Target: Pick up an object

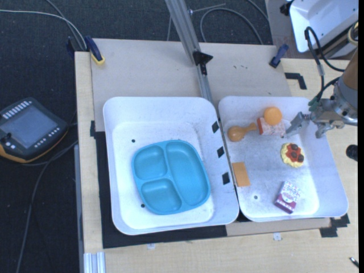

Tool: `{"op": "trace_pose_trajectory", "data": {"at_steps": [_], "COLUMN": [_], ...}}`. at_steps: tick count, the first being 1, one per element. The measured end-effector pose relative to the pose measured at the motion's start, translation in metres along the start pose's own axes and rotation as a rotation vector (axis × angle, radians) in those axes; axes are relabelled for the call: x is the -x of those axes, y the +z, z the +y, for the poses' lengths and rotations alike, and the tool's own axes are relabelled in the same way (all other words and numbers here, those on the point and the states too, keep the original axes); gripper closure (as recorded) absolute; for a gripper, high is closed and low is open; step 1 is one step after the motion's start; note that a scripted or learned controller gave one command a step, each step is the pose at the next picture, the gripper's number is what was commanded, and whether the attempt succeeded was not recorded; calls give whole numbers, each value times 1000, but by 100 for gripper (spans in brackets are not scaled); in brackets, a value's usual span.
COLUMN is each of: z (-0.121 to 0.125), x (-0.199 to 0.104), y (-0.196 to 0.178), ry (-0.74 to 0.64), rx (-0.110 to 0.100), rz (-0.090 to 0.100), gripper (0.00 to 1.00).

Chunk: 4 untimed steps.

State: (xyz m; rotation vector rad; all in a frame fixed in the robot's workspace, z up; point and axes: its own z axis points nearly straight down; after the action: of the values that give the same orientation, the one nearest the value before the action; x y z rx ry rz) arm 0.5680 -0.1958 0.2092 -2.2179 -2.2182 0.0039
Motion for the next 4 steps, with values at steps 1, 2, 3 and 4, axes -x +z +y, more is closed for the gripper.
{"op": "trace_pose_trajectory", "data": {"at_steps": [1,2,3,4], "z": [-4,3,5,-2], "x": [1,-6,-4,2], "y": [62,108,92,35], "ry": [1,-1,0,0], "rx": [-1,5,17,11], "rz": [1,-1,-7,-4], "gripper": [0,0,100,100]}}
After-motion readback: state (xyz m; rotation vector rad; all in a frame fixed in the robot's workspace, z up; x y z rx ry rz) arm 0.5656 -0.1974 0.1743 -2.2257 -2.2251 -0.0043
